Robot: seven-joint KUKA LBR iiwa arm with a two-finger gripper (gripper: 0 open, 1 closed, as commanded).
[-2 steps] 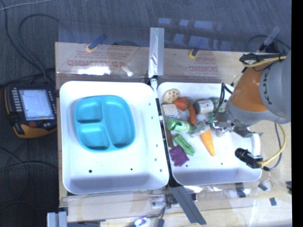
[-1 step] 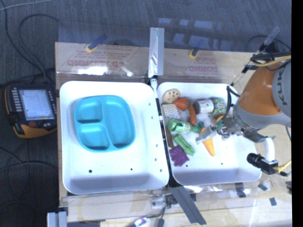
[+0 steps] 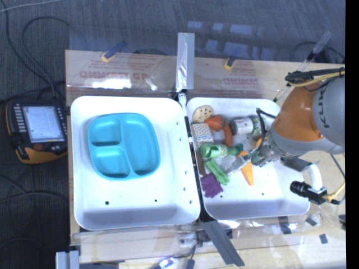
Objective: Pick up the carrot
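Observation:
The carrot is a small orange cone lying in the right bin, near its middle, with its tip pointing toward the front. My gripper hangs just above and to the right of the carrot's thick end, low over the bin floor. The grey arm with its orange band reaches in from the right and hides part of the bin behind it. From this angle I see nothing held in the gripper.
The left half of the right bin is crowded: a cookie, a red tomato, a can, green vegetables and a purple piece. A blue divided plate sits in the left bin.

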